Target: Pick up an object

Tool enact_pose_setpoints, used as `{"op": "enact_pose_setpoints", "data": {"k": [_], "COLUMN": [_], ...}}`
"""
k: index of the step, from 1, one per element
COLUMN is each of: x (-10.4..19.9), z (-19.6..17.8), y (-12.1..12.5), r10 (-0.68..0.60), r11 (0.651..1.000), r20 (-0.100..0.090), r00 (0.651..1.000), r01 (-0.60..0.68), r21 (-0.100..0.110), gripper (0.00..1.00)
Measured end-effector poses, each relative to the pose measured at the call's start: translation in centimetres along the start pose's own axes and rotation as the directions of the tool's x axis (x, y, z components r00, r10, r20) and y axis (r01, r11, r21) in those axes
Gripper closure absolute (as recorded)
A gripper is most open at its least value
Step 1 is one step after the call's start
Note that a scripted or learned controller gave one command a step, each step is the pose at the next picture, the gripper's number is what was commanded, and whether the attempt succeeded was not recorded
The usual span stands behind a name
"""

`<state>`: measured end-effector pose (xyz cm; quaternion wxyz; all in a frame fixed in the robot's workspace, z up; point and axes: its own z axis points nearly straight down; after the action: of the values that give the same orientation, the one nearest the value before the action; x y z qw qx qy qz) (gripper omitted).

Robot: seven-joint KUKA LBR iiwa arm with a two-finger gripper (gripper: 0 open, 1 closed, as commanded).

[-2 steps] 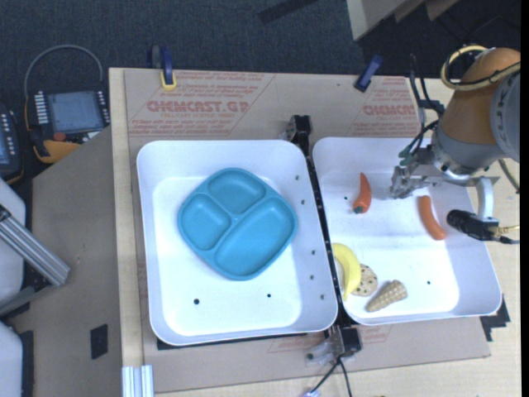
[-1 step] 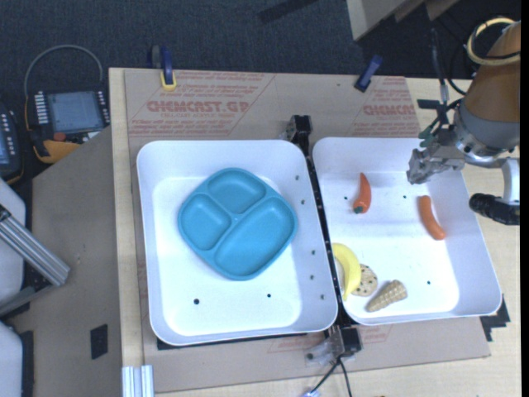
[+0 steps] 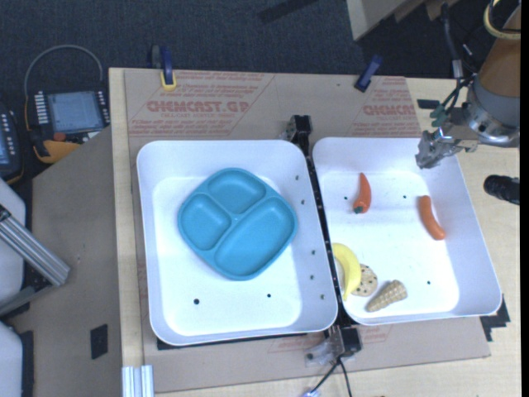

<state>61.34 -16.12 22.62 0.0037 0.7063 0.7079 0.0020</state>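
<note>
Two bins (image 3: 165, 304); pincer (image 3: 431, 150) above right one.

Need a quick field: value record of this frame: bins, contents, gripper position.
left bin: blue divided plate
right bin: carrot, sausage, banana, cookie, waffle cone
cluster: banana, cookie and cone together at the near-left corner
gripper: above the right bin's far-right corner, nothing seen held
nearest item to gripper: sausage
</note>
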Motion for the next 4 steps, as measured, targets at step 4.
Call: {"op": "enact_pose_setpoints", "data": {"k": [4], "x": [14.8], "z": [0.2], "y": [-5.1], "r10": [-0.002], "r11": [1.000], "r20": [-0.005], "r00": [1.000], "r01": [0.002], "r21": [0.012], "gripper": [1.00]}}
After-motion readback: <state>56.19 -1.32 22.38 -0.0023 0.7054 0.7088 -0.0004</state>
